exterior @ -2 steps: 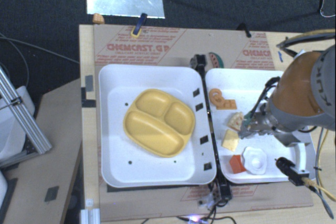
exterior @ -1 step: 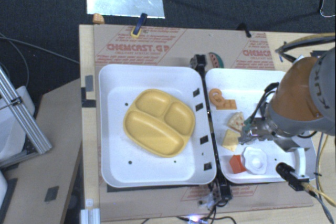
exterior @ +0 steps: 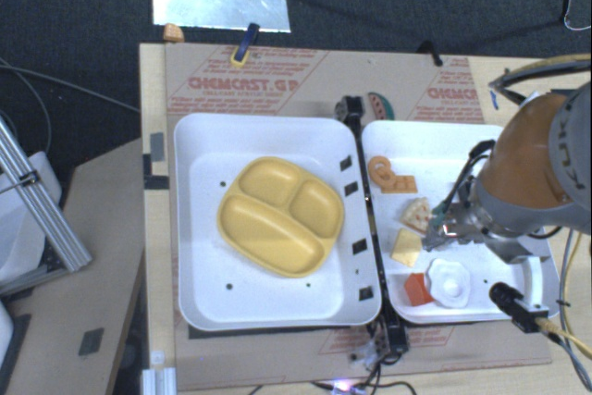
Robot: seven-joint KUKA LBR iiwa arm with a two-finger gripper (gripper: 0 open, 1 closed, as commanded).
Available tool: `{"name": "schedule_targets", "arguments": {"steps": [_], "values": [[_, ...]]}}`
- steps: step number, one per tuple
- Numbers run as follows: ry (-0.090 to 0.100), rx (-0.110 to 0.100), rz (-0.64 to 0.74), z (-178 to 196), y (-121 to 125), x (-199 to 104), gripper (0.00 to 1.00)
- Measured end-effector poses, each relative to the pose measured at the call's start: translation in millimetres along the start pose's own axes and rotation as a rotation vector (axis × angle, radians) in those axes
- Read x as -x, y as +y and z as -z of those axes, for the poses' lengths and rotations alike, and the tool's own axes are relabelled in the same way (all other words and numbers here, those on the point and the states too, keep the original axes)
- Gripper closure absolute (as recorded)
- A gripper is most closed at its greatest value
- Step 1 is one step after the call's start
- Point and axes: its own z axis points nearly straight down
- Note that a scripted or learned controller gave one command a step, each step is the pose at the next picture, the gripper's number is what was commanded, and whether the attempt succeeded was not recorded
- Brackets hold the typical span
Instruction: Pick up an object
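The gripper [exterior: 435,234] sits low in the right bin [exterior: 393,136], right beside the yellow block [exterior: 406,247] and cracker piece [exterior: 416,215]; I cannot tell its grip.

Arm reaching in from the right, wrist bent down

The grey arm [exterior: 541,199] with its orange band slants leftward and low; its tool [exterior: 435,236] points left and down, too dark and blurred to read further.

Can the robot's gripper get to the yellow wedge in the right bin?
Probably yes. The gripper hangs just right of the yellow wedge, nothing lies over it, though a tan piece and red block sit close.
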Motion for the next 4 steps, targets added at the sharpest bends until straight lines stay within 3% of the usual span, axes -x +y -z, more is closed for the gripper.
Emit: {"name": "schedule_targets", "arguments": {"steps": [4], "values": [[-0.001, 0.002, 0.003, 32.8, 0.5, 5.1, 1.0]]}}
